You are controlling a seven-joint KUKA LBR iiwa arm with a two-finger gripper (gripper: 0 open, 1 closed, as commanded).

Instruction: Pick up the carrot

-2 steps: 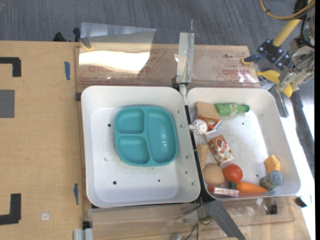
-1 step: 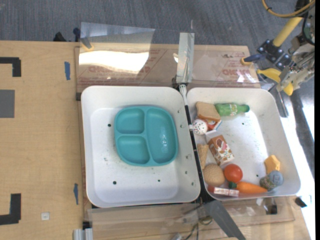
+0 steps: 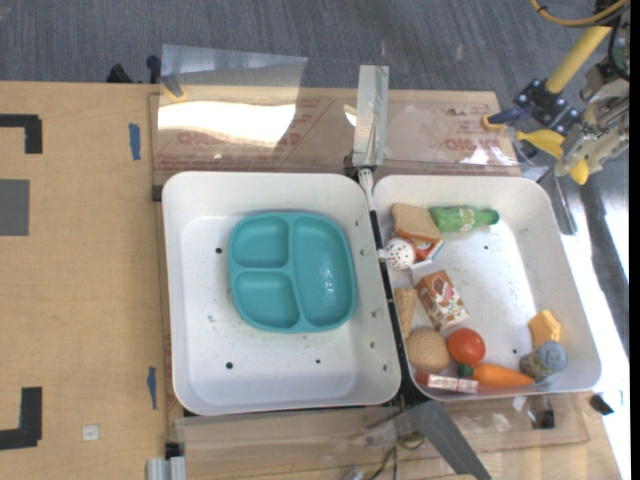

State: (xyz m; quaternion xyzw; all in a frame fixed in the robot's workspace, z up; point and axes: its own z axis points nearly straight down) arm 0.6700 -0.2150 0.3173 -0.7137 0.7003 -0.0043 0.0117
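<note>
We see the carrot (image 3: 503, 375) lying at the right bin's (image 3: 572, 268) near edge, just right of the tomato (image 3: 466, 346). Gripper state: can't tell from this pic.

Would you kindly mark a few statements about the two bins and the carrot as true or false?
1. The carrot lies at the near edge of the right bin. True.
2. The teal divided plate sits in the right bin. False: it is in the left bin.
3. A tomato lies just beside the carrot. True.
4. The green bottle lies on the plate. False: it lies at the right bin's far side.
</note>
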